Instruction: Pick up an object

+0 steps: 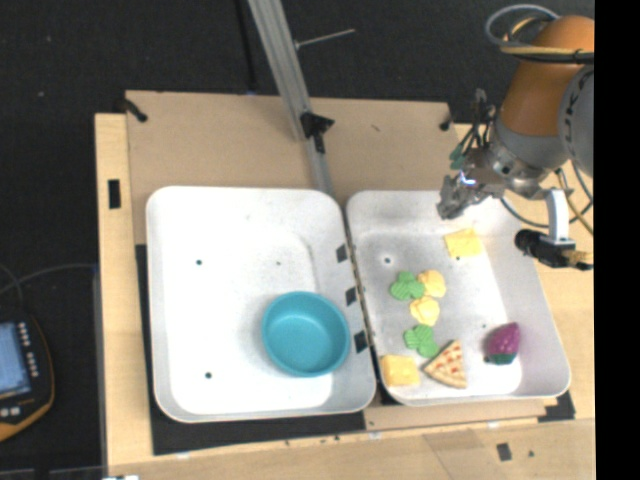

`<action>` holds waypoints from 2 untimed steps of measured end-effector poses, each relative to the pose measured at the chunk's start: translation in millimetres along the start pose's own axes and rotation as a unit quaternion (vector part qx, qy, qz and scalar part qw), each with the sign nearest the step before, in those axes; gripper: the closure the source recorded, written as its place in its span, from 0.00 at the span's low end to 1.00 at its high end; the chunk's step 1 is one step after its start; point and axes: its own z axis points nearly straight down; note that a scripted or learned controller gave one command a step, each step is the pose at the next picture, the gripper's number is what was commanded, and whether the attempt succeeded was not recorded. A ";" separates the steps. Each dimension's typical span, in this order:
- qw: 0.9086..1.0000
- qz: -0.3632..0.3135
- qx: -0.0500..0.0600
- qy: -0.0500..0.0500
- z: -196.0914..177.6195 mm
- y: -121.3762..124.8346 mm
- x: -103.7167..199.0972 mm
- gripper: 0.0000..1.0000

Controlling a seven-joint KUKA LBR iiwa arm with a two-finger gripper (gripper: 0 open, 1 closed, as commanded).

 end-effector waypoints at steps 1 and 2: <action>1.000 -0.002 0.004 0.002 4.6 5.6 54.1 1.00; 1.000 -0.003 0.002 0.002 -13.1 10.8 106.1 1.00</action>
